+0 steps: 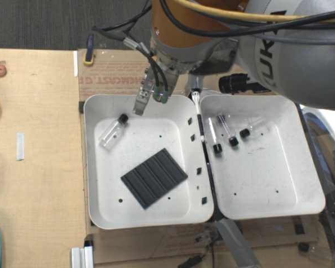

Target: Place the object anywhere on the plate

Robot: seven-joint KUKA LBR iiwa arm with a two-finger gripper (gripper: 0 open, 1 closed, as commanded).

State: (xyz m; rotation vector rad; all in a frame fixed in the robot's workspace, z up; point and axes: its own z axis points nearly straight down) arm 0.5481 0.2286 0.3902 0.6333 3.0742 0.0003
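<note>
A clear vial with a black cap (113, 132) lies on its side in the back left of the left bin (95, 166). The black ribbed plate (154, 177) lies flat in the middle of that bin, turned at an angle. My gripper (140, 106) hangs over the bin's back edge, just right of and above the vial's cap, apart from it. The plate is well in front of the gripper, and nothing rests on it.
The right bin (301, 166) holds several clear vials with black caps (230, 133) near its back left. A row of black clips (201, 149) runs along the seam between the bins. The wooden bench (33, 166) stretches to the left with small items at its edge.
</note>
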